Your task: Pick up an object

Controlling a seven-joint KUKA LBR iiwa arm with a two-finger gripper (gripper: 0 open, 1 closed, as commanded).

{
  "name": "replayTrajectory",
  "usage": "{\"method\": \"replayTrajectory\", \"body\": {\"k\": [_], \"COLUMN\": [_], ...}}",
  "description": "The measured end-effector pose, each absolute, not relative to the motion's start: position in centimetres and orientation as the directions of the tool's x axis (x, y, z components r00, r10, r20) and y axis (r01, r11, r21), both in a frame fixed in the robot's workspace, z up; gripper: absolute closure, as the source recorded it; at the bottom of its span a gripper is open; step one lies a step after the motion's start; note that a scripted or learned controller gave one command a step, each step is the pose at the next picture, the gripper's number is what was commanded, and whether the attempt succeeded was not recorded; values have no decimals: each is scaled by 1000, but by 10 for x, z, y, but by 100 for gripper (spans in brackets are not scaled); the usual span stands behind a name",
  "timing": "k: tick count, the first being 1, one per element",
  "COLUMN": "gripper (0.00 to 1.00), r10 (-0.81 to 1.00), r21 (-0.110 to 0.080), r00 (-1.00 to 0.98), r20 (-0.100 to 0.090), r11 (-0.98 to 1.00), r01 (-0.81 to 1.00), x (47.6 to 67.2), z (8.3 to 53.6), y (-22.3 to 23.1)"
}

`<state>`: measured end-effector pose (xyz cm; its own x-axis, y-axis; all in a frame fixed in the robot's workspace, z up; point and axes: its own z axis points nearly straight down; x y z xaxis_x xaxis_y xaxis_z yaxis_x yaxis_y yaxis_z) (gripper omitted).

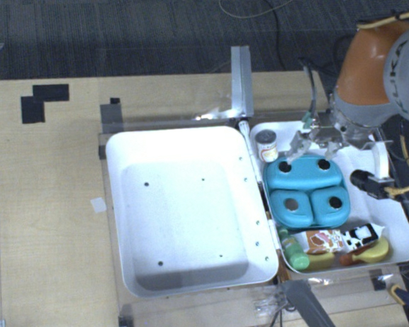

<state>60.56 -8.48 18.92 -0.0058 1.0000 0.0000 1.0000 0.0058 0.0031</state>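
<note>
1. Two bins sit side by side; the arm (381, 72) reaches over the right bin (402, 231) and the pincer (316, 136) hangs at its far end. Whether the pincer is open or shut, or grips anything, cannot be told: the metal parts blur together at this angle.

2. Just below the pincer, nearly under it, lies a teal tray (308, 191) with four dark holes. It is the biggest thing in the bin and sits flat, probably too wide for a plain pinch.

3. Beside the pincer, toward the bin divider, stands a small jar (266, 147), upright and close to the wall. Its tight corner spot likely makes it awkward to reach.

4. Well beyond the tray from the pincer, at the near end, small items crowd together: a printed pack (339, 240), a green piece (297, 260) and a yellow piece (374, 252). They seem to be touching one another.

5. Left bin (183, 207), far from the pincer across the divider, has dark dots on its floor.

6. Judgement: the pick seems not yet done; tray or jar is the likeliest target.
</note>
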Motion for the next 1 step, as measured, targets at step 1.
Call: {"method": "replayTrajectory", "body": {"k": [1], "gripper": [0], "r10": [963], "r21": [1], "r00": [271], "r20": [1], "r11": [-271], "r01": [963], "x": [594], "z": [135], "y": [-127]}}
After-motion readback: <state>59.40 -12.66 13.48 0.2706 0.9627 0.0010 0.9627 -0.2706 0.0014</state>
